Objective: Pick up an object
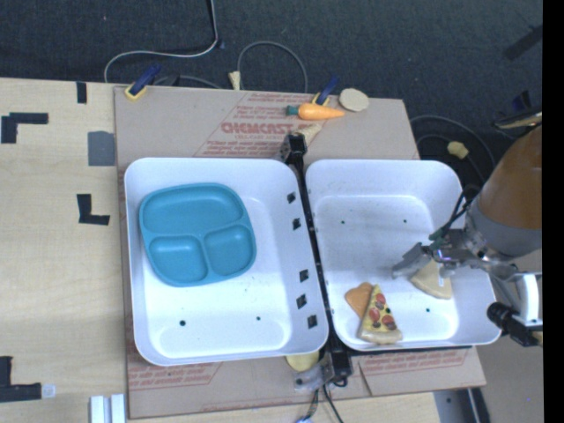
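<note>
Can't tell jaw state: the gripper (429, 263) is a blurred grey cluster, low in the right bin (388, 176), near its right wall. Directly under/beside it is a pale beige wedge-shaped piece (434, 284); gripper overlaps its upper edge, but whether it's between the jaws is unclear. Arm (515, 196) comes in from the right, orange band above the wrist, over the bin's right rim.

Left of the gripper, at the bin's front: toy pizza slice (379, 315), point up, with an orange-brown piece (357, 298) touching its upper left side. Both well clear of the gripper.

Left bin (220, 342) holds a blue three-compartment plate (197, 233), in the upper-left part of the bin floor.

Both bins sit on a cardboard sheet (176, 122). On its back edge: toy carrot (319, 111), and just right of it a small round tan disc (354, 100). Black divider clips run along the seam between bins.
</note>
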Available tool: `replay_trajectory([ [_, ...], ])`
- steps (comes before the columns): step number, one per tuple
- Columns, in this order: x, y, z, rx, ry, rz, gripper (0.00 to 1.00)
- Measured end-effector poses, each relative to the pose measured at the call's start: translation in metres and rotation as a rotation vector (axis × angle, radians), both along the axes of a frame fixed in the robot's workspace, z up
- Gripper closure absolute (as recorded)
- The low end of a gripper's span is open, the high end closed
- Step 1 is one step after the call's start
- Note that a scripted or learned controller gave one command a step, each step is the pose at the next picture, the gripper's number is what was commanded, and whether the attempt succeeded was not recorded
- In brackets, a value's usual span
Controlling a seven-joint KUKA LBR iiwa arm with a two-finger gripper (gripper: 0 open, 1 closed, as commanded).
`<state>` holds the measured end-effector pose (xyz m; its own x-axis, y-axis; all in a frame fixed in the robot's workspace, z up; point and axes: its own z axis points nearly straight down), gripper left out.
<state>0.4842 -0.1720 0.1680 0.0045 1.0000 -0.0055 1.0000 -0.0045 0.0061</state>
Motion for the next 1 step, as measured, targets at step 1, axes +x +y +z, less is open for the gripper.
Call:
replay_trajectory([
  [1,0.0091,0.0679,-0.0865,0.003,0.006,0.008,0.00],
])
